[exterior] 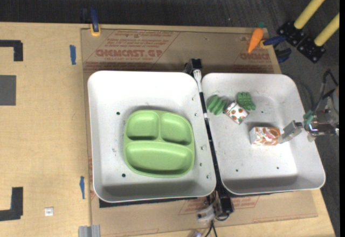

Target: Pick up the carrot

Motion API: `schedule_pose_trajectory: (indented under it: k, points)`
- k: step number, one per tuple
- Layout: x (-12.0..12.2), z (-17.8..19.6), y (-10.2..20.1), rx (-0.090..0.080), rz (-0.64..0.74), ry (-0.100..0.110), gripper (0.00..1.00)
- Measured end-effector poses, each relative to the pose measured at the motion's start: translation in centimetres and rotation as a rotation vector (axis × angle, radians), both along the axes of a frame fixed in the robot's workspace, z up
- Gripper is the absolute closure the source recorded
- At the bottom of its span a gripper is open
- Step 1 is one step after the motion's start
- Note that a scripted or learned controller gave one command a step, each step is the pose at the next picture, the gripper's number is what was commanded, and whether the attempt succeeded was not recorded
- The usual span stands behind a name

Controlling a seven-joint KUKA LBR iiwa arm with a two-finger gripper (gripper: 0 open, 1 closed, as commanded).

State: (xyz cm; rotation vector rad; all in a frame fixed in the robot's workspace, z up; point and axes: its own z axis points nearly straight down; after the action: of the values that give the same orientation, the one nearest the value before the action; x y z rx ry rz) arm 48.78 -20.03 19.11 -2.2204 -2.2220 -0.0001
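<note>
Carrot (255, 40): small, orange with a green top, lying tilted on the desk (43, 123) just past the right bin's (302, 176) far rim, outside both bins, near a blue clamp (274, 41). Bare board lies to its left. The gripper (295, 128) sits at that bin's right edge; whether its fingers are apart, I cannot tell.

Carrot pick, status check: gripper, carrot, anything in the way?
Gripper low at right bin's right edge, holding nothing. Carrot outside bins, on board behind. Bin wall between them.
</note>
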Motion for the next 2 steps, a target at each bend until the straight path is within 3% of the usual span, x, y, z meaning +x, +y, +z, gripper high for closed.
schedule_pose_trajectory:
  k: [1, 2]
  points:
    - [-0.8, 0.6, 9.6, 0.002, -0.022, 0.002, 0.00]
    - [-0.8, -0.7, 12.2, 0.001, -0.383, 0.003, 0.00]
